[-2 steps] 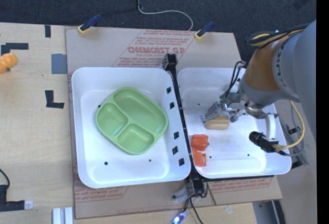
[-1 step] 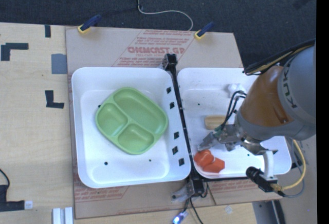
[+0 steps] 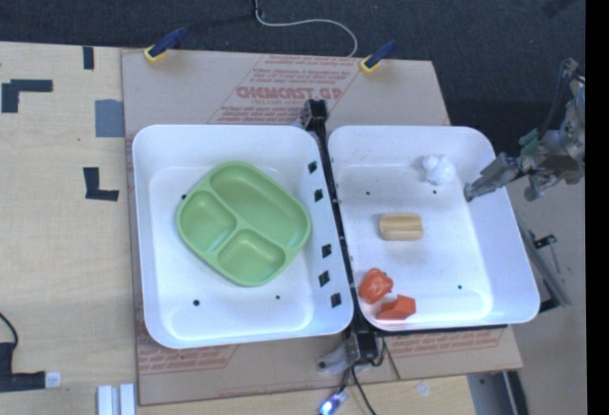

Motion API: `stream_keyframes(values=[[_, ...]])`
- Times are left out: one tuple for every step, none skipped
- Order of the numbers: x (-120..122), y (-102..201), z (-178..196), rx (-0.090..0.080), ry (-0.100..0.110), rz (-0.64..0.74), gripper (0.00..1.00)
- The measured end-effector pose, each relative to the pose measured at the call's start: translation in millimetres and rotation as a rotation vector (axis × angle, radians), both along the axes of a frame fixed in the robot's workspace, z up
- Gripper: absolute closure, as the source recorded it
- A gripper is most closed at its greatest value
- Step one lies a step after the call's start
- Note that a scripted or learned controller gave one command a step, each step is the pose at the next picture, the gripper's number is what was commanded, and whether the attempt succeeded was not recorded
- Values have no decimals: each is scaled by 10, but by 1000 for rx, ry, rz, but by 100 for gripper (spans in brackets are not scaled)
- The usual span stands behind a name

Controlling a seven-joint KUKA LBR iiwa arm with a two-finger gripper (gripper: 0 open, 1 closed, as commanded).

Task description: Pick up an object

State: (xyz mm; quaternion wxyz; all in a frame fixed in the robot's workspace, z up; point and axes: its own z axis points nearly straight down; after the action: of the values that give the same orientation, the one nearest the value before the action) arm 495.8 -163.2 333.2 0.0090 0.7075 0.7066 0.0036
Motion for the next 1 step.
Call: stream_keyframes(values=[[29,1174,-1528,13,33,12,0]])
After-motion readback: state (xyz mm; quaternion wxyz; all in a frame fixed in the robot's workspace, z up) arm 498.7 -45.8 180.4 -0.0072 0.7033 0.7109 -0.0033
